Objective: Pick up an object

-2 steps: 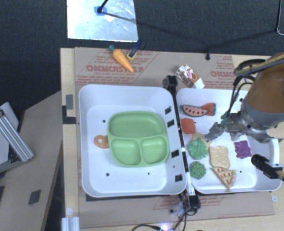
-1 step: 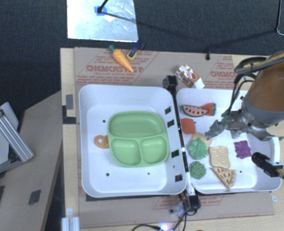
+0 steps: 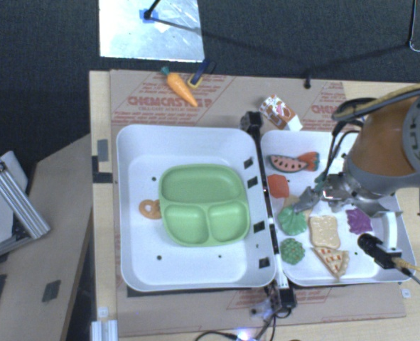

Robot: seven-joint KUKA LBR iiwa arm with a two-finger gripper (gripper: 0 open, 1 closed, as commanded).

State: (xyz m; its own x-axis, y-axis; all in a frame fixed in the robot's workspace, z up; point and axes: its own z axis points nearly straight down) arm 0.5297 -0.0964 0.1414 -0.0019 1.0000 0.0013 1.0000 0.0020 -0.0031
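Hand [image 3: 310, 199] low in right bin [image 3: 391, 261], grip state unclear; lettuce [image 3: 292, 221], bread slice [image 3: 324, 231] beside.

Right bin [image 3: 391, 258], all lying flat: watermelon slice [image 3: 293, 163] at the far end, red piece [image 3: 278, 186] below it, green leafy piece [image 3: 291, 221], green broccoli-like piece [image 3: 292, 250] nearest, toast slice [image 3: 324, 231], waffle wedge [image 3: 332, 261], purple piece [image 3: 358, 221] on the right. Left bin [image 3: 135, 261]: pretzel [image 3: 150, 209] touching green divided plate [image 3: 202, 204].

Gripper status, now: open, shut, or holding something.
Gripper: cannot be told; it sits low in the right bin above the green leafy toy, nothing visibly held.
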